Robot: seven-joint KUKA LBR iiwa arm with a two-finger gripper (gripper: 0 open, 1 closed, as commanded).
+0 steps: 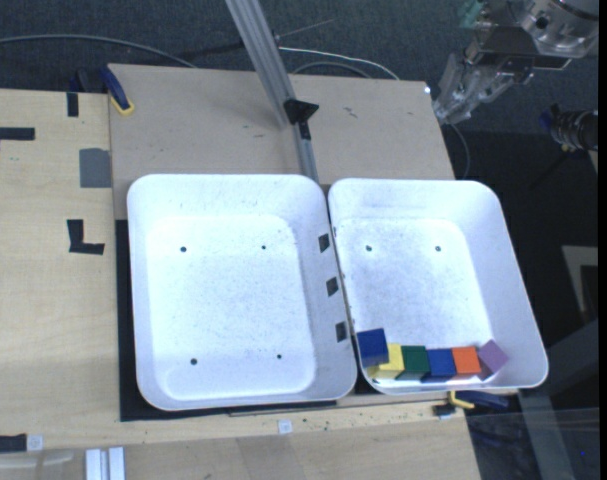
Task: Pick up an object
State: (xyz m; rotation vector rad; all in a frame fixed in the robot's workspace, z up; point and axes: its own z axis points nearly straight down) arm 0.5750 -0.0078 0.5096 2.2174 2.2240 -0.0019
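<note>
Sitting along the near wall of the right bin (503,230): a row of small blocks, touching or nearly so. Left to right: blue block (371,344) resting partly on the yellow block (390,361), then green block (414,358), second blue block (441,362), orange block (465,360), purple block (493,354) tilted into the bin's near right corner. Left bin (148,218) sits right beside it, rims touching. Gripper (453,105) hangs well apart from the blocks, up past the far right corner of the bench (383,128), outside both bins. Nothing visible between its fingers; can't tell whether the jaws are spread or pressed together from this angle. Metal pole (268,53) slants down toward the gap between the bins.
</note>
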